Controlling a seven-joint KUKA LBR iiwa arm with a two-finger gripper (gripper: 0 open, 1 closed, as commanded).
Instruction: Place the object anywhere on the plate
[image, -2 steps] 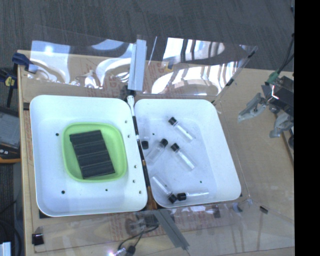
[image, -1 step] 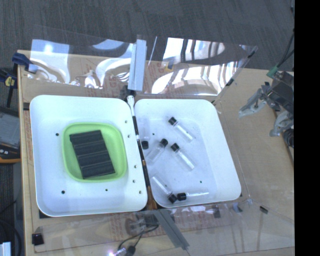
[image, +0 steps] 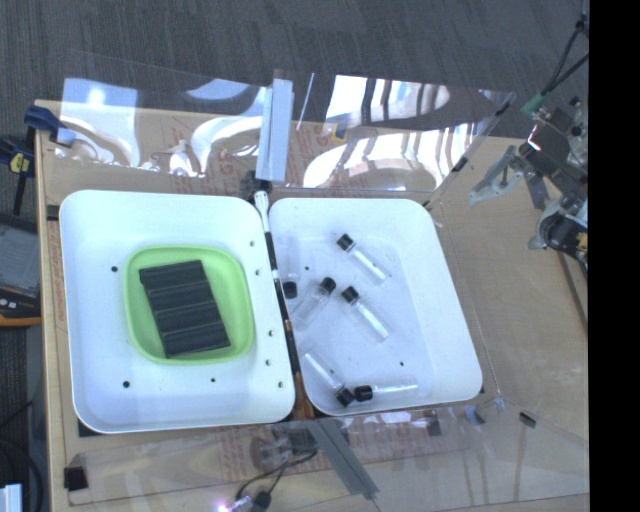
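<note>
On the green plate (image: 137, 330) in the left bin (image: 90, 390) we note a dark ridged block (image: 183, 308), long axis eleven-to-five; gripper (image: 505, 180) at two o'clock, state unreadable.

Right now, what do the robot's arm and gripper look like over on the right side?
The gripper is pale grey, thin, angular metal. Behind it the arm looks like a cluster of grey and dark parts, with thin dark cables running upward and a small green spot near the top. Finer markings are too small to tell.
</note>
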